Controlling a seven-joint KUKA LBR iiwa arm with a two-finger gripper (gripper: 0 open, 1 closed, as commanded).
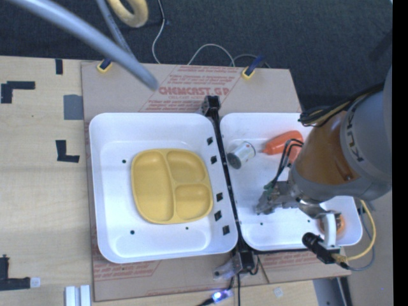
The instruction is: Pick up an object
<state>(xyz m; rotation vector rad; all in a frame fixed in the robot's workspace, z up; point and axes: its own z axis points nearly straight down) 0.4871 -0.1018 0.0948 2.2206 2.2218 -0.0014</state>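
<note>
You've got the arm (347, 152) coming in from the rt, bent over the rt bin (255, 231). The hand (268, 203) sits low over that bin's floor, approx mid-bin, a bit toward the near wall. From this angle you can't tell if the hand is apart or together; it's small and dark against the white.

Pick candidates: 3. A small silver can (241, 153) lies on its side in the rt bin's upper-left part, just beside the black divider (221, 171) btw the bins. An orange item (282, 143) lies near the can, on its rt, by the far wall; its rt end is hidden under the arm. Both are apart from the hand and up-frame of it: the can nearer the divider, the orange item nearer the arm.

Over in the left bin (105, 171) you have a yellow plate (171, 185) w/ 3 compartments, lying flat, approx centred, clear of every wall.

Both bins sit on a cardboard sheet (191, 88) w/ red print, which lies on the wooden counter (38, 171).
</note>
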